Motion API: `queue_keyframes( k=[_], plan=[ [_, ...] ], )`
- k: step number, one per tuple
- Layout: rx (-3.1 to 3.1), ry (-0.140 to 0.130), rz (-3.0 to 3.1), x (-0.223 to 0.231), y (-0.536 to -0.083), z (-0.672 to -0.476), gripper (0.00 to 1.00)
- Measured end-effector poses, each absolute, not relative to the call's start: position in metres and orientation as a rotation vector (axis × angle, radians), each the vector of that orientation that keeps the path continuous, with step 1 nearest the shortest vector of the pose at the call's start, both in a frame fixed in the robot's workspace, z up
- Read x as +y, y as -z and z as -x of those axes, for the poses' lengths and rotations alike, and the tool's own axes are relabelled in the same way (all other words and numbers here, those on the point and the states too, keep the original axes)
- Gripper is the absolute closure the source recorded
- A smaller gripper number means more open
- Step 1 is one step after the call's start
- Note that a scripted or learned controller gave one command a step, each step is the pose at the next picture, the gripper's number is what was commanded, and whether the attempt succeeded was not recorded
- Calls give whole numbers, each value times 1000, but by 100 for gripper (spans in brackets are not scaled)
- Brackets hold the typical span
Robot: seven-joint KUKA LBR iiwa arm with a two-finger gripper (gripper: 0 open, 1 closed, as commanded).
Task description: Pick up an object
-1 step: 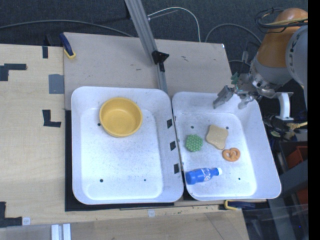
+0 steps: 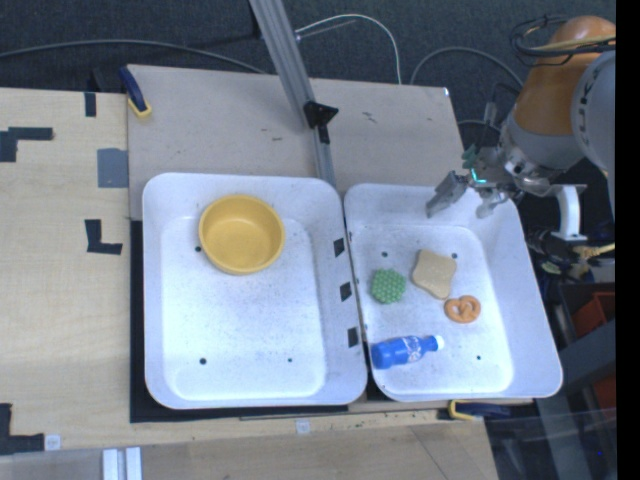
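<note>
The right bin (image 2: 500, 368) holds a tan bread-like slab (image 2: 434, 272), a green knobbly ball (image 2: 389, 287), a small orange pretzel (image 2: 462, 309) and a blue bottle (image 2: 404, 350) lying on its side. My gripper (image 2: 466, 197) hovers over the far right corner of that bin, above and behind the tan slab. Its two grey fingers are spread apart with nothing between them.
A yellow bowl (image 2: 241, 232) stands in the far part of the left bin (image 2: 180, 358). A slanted metal pole (image 2: 290, 58) rises behind the bins. Cables run across the dark floor at the back.
</note>
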State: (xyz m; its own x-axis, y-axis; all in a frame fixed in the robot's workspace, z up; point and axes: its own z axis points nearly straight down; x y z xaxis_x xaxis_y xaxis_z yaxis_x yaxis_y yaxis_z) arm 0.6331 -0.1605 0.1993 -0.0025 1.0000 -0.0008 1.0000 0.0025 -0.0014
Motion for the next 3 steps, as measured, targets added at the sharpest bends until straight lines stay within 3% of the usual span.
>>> queue_keyframes(
  k=[2, 3],
  plan=[
    [-2224, -4, 2219, -155, -87, -626, 0],
    [-2225, -4, 2217, -154, -98, -626, 100]
  ],
)
